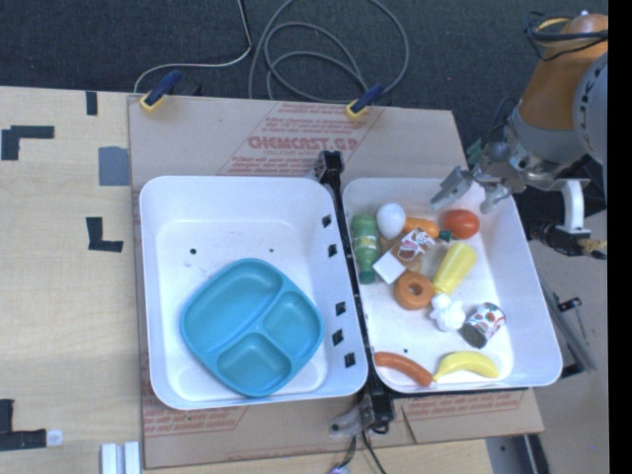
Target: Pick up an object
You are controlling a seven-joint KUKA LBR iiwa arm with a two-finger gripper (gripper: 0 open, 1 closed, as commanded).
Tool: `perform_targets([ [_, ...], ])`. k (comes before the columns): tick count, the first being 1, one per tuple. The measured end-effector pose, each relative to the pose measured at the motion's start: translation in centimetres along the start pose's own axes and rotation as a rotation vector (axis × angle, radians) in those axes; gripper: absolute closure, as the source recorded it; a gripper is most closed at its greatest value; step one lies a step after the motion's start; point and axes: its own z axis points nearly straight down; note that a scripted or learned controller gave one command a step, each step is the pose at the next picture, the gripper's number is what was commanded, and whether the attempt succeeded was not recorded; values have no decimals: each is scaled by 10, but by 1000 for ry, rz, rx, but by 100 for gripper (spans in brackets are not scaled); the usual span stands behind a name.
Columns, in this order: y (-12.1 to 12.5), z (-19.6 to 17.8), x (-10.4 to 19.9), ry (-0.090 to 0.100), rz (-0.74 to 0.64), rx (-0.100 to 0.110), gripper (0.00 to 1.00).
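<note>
Right bin (533,294) as landmark. Nearest edge inside it: banana (466,365) w/ a sausage (403,366) to its left. Further in: donut (414,290), yellow bottle (453,267), green bottle (364,237), white egg (391,217). At the far end sits the tomato (460,223), probably the pick target.

Gripper (472,192) hangs just over the bin's far right corner, above the tomato, fingers spread wide, nothing btwn them. So task looks barely begun: no grasp yet; descent, close and lift all left.

Left of the bin: second bin w/ blue divided plate (252,327). Both rest on a cardboard sheet (286,141) clamped to a wood bench; beyond, dark carpet and a looped cable (331,52).
</note>
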Motion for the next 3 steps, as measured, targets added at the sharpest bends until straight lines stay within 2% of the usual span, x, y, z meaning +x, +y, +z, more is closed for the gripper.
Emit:
perform_targets([
  [1, -35, 92, 66, -10, 5, -5, 0],
  [2, -71, 112, 60, -4, 1, -9, 0],
  [3, -70, 102, 61, -4, 0, -7, 100],
])
